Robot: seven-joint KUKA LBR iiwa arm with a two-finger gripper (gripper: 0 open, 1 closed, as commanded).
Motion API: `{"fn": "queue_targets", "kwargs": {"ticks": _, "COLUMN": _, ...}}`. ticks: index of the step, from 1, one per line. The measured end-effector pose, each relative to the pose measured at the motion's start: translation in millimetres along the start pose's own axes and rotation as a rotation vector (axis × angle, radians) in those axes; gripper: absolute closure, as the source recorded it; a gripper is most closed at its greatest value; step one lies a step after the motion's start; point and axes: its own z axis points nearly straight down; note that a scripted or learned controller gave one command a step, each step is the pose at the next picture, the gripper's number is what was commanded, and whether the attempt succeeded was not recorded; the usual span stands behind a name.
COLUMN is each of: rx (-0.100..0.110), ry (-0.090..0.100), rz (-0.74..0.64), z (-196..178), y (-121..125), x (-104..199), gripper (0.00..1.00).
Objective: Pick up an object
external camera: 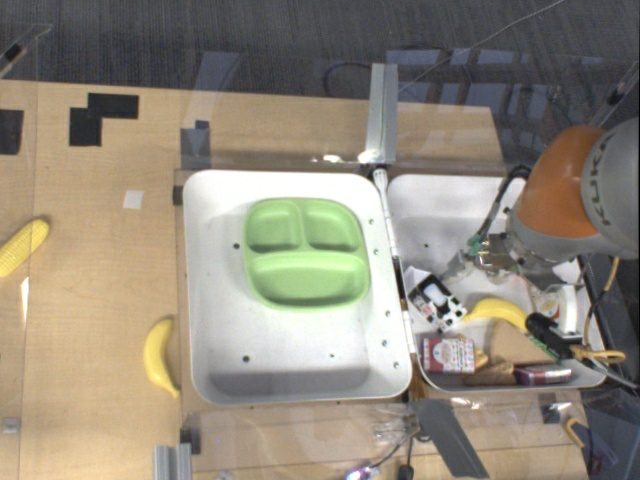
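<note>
So the gripper [487, 258] was parked low over the right bin [440, 203], just above the clutter, and whether it was released or clenched honestly couldn't be told from this angle. A banana [497, 312] was lying right beside it, with a black-and-white toy [438, 302] and a small red box [449, 354] nearby. The green divided plate [304, 251] was sat in the left bin [215, 308]. Another banana [159, 355] was left out on the bench [90, 298].

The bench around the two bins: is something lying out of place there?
Yes. A banana and a corn cob lie on the bare bench left of the left bin, outside both bins.
</note>
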Motion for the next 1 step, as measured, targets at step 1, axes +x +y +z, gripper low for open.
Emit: {"fn": "queue_targets", "kwargs": {"ticks": 1, "rx": -0.001, "ry": -0.003, "rz": -0.150, "z": -0.9, "y": -42.9, "x": -55.6, "gripper": 0.00}}
